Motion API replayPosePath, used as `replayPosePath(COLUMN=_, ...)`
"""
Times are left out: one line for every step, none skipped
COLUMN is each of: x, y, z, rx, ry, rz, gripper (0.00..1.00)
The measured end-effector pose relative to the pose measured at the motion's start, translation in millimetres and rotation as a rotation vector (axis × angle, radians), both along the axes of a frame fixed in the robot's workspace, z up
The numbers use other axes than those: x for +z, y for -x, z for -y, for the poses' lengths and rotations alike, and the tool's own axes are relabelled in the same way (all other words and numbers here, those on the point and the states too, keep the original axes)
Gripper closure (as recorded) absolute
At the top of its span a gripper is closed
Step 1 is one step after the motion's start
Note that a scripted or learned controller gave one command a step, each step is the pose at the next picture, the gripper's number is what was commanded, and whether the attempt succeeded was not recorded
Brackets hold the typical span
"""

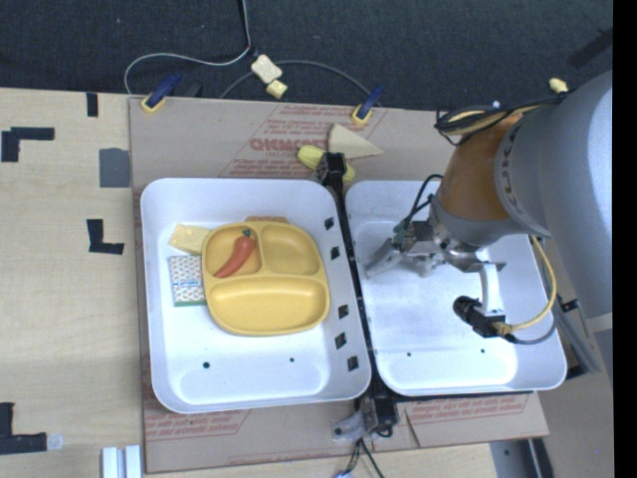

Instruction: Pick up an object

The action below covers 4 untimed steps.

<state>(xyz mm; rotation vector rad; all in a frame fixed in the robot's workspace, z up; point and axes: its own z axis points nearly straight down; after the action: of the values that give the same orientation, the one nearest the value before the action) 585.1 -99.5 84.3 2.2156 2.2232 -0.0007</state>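
Note:
In the left bin (pixel 159 307) lies a yellow divided plate (pixel 271 305). A red-orange pepper (pixel 237 254) rests in the plate's upper left compartment. A pale yellow flat piece (pixel 185 236) and a small patterned green-and-white pad (pixel 185 279) lie beside the plate's left edge. My gripper (pixel 382 258) is low in the right bin (pixel 448 371), near that bin's upper left part and close to the divider. It points left and down. Nothing shows in its grasp, and it is well apart from the plate and the pepper.
A black strip with clips (pixel 345 267) runs between the two bins. Behind them on the cardboard lie a tan wedge (pixel 355 143) and a yellow clamp (pixel 313 154). A yellow-and-black cable (pixel 498 325) loops from the wrist over the right bin.

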Motion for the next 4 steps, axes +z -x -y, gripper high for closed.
replayPosePath(x=150, y=-59, z=100, rx=-0.008, ry=0.009, rz=0.017, gripper=0.0)
replayPosePath(x=12, y=-22, z=60, rx=-0.003, ry=-0.007, rz=-0.017, gripper=0.0)
replayPosePath(x=1, y=-37, z=-3, rx=0.002, ry=0.001, rz=0.001, gripper=0.0)
replayPosePath(x=1, y=-85, z=13, rx=-0.001, ry=-0.001, rz=0.002, gripper=0.0)
